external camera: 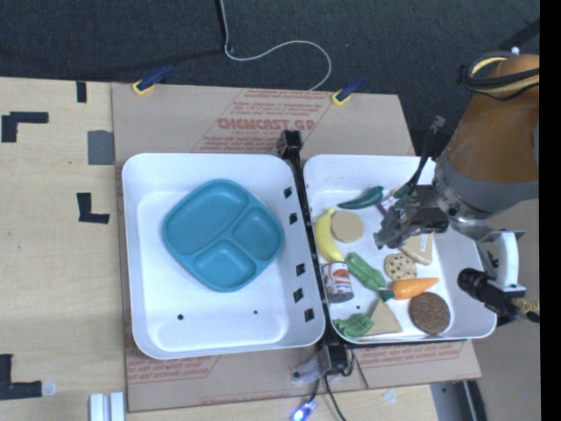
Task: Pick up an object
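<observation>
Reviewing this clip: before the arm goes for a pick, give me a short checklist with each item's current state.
1. Gripper is over the right bin, where the toy food lies: ok.
2. Something between its fingers: cannot tell; the view is too dark and small there.
3. Targets within the bin: ok; the cookie, carrot and banana lie just below and left of the gripper.
4. Items spaced for a clean grasp: not ok; the food is crowded, several pieces touching.
5. Left bin holds the blue tray, flat: ok.

Grey arm [491, 191], orange band, blk hand [396, 226], blk cables
</observation>
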